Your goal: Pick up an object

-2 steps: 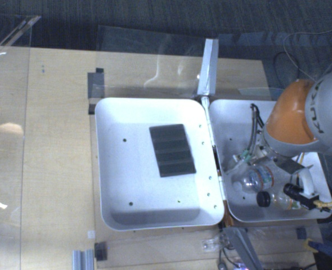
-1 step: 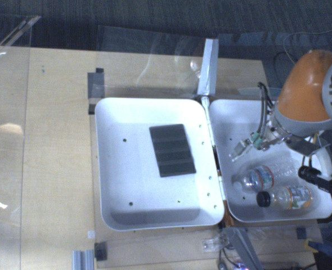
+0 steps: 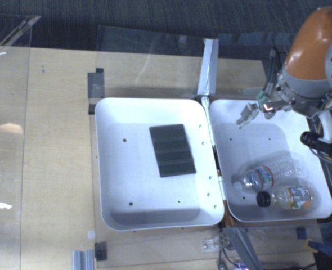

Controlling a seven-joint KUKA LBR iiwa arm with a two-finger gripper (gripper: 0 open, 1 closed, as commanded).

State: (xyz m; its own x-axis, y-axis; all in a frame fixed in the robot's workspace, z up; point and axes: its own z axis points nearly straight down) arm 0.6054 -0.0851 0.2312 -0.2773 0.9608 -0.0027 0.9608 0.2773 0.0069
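Observation:
A flat black ribbed pad (image 3: 172,149) lies in the middle of the left bin (image 3: 115,122). Two clear plastic bottles lie in the near part of the right bin (image 3: 318,210): one with a blue-and-red label (image 3: 265,177), and one with a black cap and orange-yellow label (image 3: 284,197) in front of it. My gripper (image 3: 249,114) hangs over the far left part of the right bin, above and well behind the bottles. Its fingers stand a little apart with nothing between them.
A metal divider strip (image 3: 207,67) runs back from the gap between the bins. Wooden bench (image 3: 42,151) spreads to the left, with a clear panel over it. Black cables (image 3: 322,142) hang from the arm over the right bin's right side.

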